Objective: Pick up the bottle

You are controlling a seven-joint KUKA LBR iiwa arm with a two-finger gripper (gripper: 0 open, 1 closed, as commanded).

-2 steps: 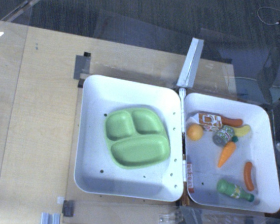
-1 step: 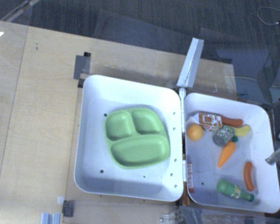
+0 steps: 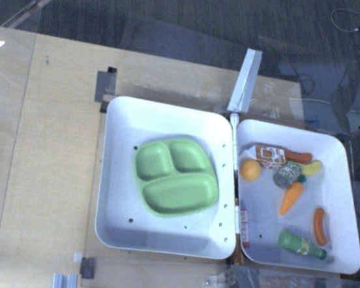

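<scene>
Not started by the look of it: green bottle point(image 3: 302, 245) lying on its side at about 5 o'clock in the right bin point(image 3: 348, 215), untouched, just below the sausage point(image 3: 320, 226) and carrot point(image 3: 291, 197). Can't tell anything about gripper state, so whole pick left to do.

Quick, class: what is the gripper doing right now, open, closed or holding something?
Gripper: cannot be told. The green bottle lies on its side near the right bin's front edge, with nothing gripping it.
</scene>
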